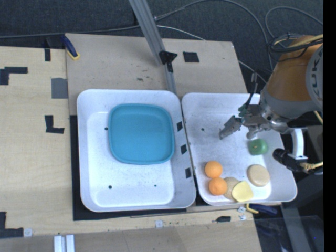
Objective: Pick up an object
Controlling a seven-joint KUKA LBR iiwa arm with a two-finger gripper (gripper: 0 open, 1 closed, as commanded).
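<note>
Your claw (242, 131) hangs over the right bin (210, 106) with its fingers spread wide and nothing between them. The green ball (257, 147) lies just beside it, toward the bin's right wall. Centre over the ball before you descend, since round things likely roll off a skewed pinch. Two oranges (215, 178) and pale pieces (250, 182) crowd the near edge; judge them harder targets.

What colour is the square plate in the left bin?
The plate is light blue, plain with no pattern, seen in the camera view.
</note>
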